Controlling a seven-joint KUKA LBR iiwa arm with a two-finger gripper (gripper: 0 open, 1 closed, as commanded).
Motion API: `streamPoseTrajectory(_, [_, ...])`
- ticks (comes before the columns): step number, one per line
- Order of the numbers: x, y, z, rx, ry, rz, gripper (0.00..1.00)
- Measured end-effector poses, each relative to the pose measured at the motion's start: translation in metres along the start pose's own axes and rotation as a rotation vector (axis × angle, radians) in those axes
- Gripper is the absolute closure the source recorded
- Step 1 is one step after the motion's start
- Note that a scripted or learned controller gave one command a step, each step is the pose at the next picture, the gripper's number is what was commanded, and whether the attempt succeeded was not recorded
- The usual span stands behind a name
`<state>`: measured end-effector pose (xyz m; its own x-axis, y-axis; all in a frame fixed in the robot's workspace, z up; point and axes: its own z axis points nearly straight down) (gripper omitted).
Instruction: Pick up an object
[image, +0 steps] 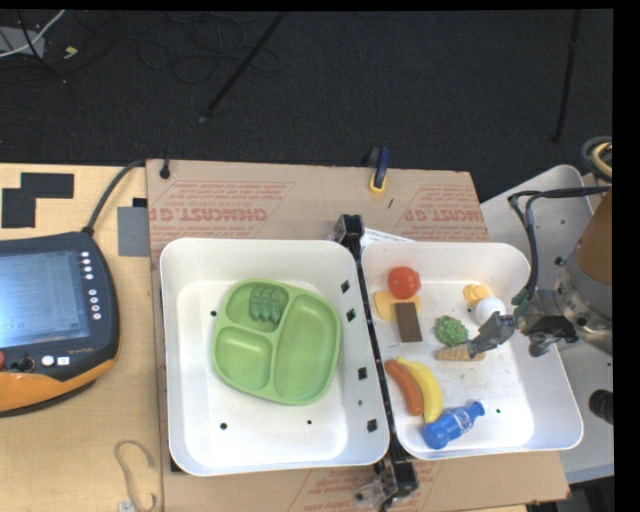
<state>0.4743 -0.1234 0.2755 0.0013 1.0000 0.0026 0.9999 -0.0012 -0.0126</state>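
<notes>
Gripper (497, 330) low over right bin (548, 400), near right wall; finger state: cannot tell (too small, blurred). Nothing visibly between tips. Just left of it: knobbly green broccoli (451, 329), tan cone (455, 352) touching the tip area. Smooth red tomato (404, 282), flat brown block (407, 322), curved banana (427, 388), orange carrot (404, 385), blue bottle (451, 423), yellow-white duck (480, 297). Left bin (190, 400): glossy green divided plate (276, 342).

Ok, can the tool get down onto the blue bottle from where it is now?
Probably yes. The blue bottle lies near the front of the right bin with bare floor on its right side. The tool hovers further back, and only the banana crowds the bottle's left.
</notes>
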Motion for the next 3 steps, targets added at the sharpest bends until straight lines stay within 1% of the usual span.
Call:
streamPoseTrajectory(1, [0.000, 0.001, -0.004, -0.009, -0.001, -0.002, 0.00])
streamPoseTrajectory(2, [-0.003, 0.010, 0.053, -0.003, 0.000, -0.002, 0.00])
streamPoseTrajectory(3, [-0.001, 0.016, 0.116, -0.004, 0.000, -0.002, 0.00])
